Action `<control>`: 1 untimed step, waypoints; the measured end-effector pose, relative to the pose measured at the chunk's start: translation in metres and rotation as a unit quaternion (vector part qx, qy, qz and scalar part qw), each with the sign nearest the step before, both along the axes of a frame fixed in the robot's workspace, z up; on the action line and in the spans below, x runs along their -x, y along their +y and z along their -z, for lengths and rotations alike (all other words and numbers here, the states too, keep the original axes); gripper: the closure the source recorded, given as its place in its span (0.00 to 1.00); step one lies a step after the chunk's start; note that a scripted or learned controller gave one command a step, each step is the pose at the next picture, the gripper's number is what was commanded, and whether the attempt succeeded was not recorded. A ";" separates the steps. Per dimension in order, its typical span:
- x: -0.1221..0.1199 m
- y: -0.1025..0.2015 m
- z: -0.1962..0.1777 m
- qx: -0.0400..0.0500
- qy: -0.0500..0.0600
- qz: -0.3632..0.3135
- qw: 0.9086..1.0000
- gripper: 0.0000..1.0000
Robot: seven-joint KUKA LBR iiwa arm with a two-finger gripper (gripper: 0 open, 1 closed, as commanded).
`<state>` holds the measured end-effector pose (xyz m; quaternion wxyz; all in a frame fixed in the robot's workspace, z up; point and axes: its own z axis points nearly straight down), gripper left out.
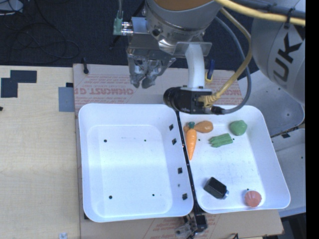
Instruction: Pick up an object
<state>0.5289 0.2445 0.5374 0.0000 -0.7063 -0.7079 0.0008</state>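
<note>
The arm reaches in from the right and hangs above the far edge of the bench, behind the two white bins. Its gripper (pixel 143 76) points down over the brown cardboard sheet (pixel 107 86) just beyond the left bin (pixel 89 118). The fingers sit close together, almost touching, with nothing between them.

All the loose things lie in the right bin (pixel 276 178). An orange carrot (pixel 190 141) rests along the bin's left wall, its green top toward the far side. Just beside that top lies a small orange-brown piece (pixel 203 127). A flat green piece (pixel 221 140) lies near the middle of the far half, and a rounded green piece (pixel 238 127) sits close to the far right corner. A black block (pixel 216 187) lies tilted in the near half, with a round pinkish-red piece (pixel 252 198) near the front right corner.
</note>
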 end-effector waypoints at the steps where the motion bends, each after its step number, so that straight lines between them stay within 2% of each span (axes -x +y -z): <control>1: 0.039 -0.002 0.085 0.002 0.006 0.000 1.000 1.00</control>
